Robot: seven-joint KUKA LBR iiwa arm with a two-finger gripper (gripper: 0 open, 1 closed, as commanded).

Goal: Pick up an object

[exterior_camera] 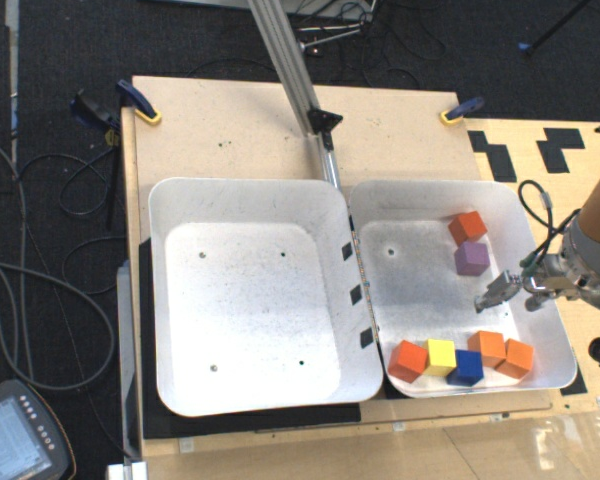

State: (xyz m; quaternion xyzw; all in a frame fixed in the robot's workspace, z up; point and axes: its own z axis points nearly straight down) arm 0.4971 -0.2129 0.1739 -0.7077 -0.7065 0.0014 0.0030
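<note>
**Inspector:** White bins, two, side by side on the bench. Left bin (245,288) carries no blocks. Right bin (410,223) carries seven.

**Clerk:** Where do they lie?

**Inspector:** Five are bunched along the near wall: orange block (409,359), yellow block (441,354), blue block (467,367), and two more orange ones (490,346) (518,357) at the corner. The floor likely dishes toward that wall, which would account for the crowding. Two sit apart, higher up: an orange cube (467,227) with a purple cube (472,258) just below it, close or touching; I cannot say which.

**Clerk:** And the gripper?

**Inspector:** Gripper (498,294) reaches in over the right rim, between the purple cube and the near row, touching neither by my reading. Nothing sits between its fingers. Whether they are spread or closed I cannot tell; the tips blur against the white floor.

**Clerk:** Anything else obscured?

**Inspector:** The arm (592,238) is cut off at the frame edge, so its pose is unknown. Height of the gripper above the floor cannot be judged from this slant.

**Clerk:** Status?

**Inspector:** Pick not yet made. The purple cube looks the easiest candidate, standing clear on most sides.
</note>
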